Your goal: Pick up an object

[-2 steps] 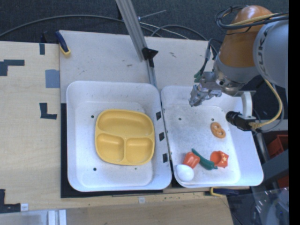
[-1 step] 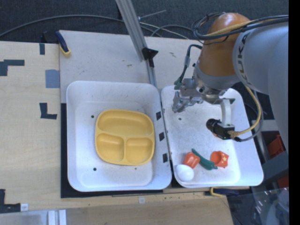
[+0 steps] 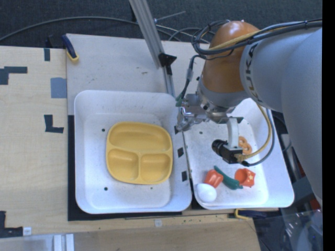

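Hovering gripper [image 3: 184,120], smooth yellow compartment tray [image 3: 139,152], glossy white egg [image 3: 206,193]

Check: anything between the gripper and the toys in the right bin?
Nothing visible. The gripper hangs over the right bin's left edge; bare bin floor lies between it and the orange toys and white egg at the front. The yellow tray sits apart in the left bin.
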